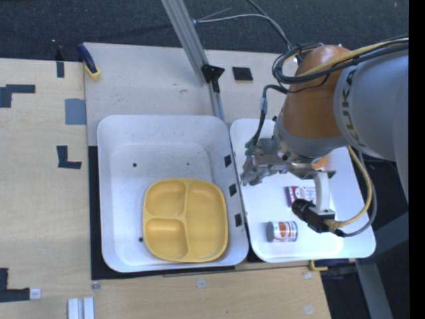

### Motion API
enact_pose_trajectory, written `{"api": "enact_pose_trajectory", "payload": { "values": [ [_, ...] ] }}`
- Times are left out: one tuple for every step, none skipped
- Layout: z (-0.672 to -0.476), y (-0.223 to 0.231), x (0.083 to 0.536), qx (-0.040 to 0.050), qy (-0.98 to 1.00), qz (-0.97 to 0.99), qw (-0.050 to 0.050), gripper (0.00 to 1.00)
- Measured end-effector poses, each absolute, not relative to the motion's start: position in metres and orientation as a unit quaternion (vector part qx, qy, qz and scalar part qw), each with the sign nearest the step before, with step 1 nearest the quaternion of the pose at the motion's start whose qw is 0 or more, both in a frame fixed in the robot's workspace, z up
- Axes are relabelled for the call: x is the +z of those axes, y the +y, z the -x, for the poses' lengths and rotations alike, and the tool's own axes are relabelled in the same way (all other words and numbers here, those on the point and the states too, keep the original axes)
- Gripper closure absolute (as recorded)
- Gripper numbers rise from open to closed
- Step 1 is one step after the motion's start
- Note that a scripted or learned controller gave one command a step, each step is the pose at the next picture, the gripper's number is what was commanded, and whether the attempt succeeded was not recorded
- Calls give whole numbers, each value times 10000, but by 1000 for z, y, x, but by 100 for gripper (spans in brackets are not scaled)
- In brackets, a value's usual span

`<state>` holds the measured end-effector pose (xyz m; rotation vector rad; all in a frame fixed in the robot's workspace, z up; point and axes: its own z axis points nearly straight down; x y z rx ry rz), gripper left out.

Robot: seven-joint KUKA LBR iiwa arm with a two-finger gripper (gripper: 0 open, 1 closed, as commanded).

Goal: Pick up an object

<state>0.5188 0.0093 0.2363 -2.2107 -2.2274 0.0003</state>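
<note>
Arm low over the right bin (352, 244)

The pincer (255, 168) sits near that bin's left wall; its grip state I cannot tell. A small can (283, 231) lies nearby; a yellow divided plate (185, 219) fills the left bin (119, 178).

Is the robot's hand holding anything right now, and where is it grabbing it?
It cannot be told. The gripper hangs over the right bin, and no object shows between its fingers. The small can lies in the bin apart from it.

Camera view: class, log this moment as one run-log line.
arm: over right white bin | small red-and-white can: lying there, ungrasped | yellow divided plastic tray: in left white bin
</note>
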Motion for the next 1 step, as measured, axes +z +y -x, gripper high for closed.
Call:
{"api": "enact_pose_trajectory", "payload": {
  "values": [
    [-504,58,239,7,-7097,7045,19,100]
  ]
}}
